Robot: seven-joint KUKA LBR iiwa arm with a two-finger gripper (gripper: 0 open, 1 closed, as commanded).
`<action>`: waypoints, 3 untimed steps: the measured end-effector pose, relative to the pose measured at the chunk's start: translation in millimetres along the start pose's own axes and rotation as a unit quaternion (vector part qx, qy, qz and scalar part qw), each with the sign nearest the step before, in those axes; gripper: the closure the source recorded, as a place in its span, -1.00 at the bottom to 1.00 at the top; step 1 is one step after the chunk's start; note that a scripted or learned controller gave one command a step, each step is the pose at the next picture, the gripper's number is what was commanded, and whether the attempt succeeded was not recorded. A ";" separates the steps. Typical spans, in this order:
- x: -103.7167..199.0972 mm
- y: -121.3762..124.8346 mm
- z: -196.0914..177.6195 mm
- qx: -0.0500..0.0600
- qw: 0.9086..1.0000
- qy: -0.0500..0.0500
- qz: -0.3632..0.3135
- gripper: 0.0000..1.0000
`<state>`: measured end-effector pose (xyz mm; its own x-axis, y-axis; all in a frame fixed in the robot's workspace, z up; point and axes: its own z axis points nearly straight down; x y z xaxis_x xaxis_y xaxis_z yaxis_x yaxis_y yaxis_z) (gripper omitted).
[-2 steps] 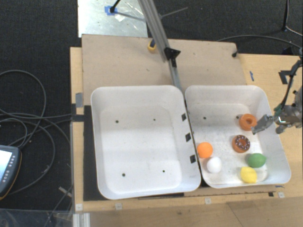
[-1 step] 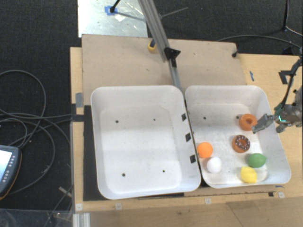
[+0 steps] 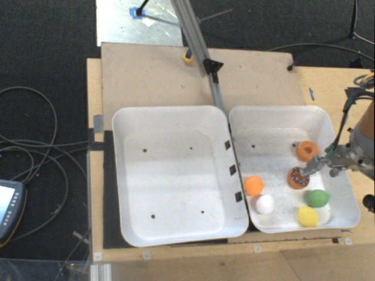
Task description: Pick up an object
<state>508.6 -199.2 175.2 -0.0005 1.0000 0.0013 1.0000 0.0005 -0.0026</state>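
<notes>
The right bin (image 3: 275, 119) holds several small objects: an orange ring-shaped piece (image 3: 306, 150), a brown sprinkled doughnut (image 3: 297, 178), an orange ball (image 3: 253, 185), a white ball (image 3: 265, 204), a green ball (image 3: 317, 198) and a yellow lemon-like piece (image 3: 307, 216). My gripper (image 3: 313, 164) reaches in from the right edge and hovers between the orange ring and the brown doughnut, just above and right of the doughnut. Nothing is seen between its fingers.
The left bin (image 3: 170, 119) sits beside the right one, with black clips along the shared rim. A grey pole (image 3: 193, 31) slants over the bench behind the bins. Cables and a pendant lie on the floor at left.
</notes>
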 end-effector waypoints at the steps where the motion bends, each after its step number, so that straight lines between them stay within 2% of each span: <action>1: 6.8 -8.3 51.1 0.001 1.000 0.000 0.000 -1.00; 2: 7.3 -8.3 86.5 0.000 1.000 0.000 0.000 -1.00; 3: 6.1 -6.8 73.7 -0.003 1.000 -0.001 0.000 1.00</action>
<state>501.6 -193.0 101.6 -0.0005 1.0000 -0.0009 1.0000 0.0005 0.0034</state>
